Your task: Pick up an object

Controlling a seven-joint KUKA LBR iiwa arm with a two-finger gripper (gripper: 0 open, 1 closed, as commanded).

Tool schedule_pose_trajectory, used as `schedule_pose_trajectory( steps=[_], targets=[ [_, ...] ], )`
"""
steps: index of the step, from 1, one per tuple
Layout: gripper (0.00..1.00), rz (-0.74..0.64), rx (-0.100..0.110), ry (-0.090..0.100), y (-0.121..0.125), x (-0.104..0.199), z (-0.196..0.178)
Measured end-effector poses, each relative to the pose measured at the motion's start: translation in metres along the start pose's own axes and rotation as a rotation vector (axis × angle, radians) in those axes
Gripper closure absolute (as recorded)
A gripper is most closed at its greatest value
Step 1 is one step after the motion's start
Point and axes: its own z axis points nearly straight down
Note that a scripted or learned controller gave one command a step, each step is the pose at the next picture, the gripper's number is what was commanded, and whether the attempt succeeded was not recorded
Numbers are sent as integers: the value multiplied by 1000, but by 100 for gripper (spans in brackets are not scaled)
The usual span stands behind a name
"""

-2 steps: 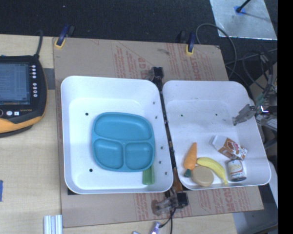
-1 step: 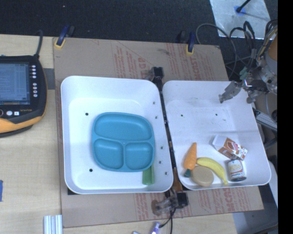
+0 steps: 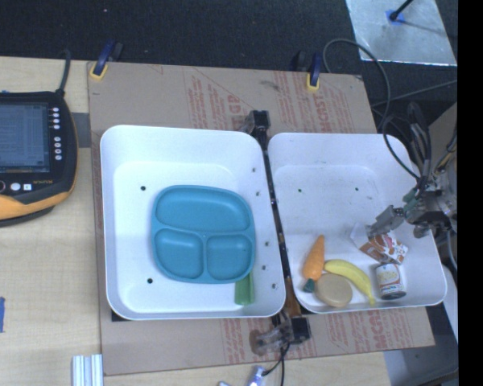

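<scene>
The right bin (image 3: pixel 330 163) holds several objects along its near side. An orange carrot (image 3: pixel 314 256) lies next to a yellow banana (image 3: pixel 350 275). A round tan disc (image 3: pixel 333 290) sits in front of them, and a small can (image 3: pixel 390 281) stands to the right. A red and white packet (image 3: pixel 384 249) lies just behind the can. My gripper (image 3: pixel 389 218) reaches in from the right edge, low over the bin's right side, just above and behind the packet. Nothing shows held in it.
The left bin (image 3: pixel 125 155) holds a blue divided plate (image 3: pixel 202 233) and a green piece (image 3: pixel 243 289) at its near right corner. A tablet-like pendant (image 3: pixel 24 147) lies on the bench to the left. Cables (image 3: pixel 402 135) trail at the far right.
</scene>
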Motion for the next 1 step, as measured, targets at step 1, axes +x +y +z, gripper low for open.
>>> schedule_pose_trajectory(
  steps=[1],
  targets=[
    [0, 0, 1, -1, 51, -44, 65]
  ],
)
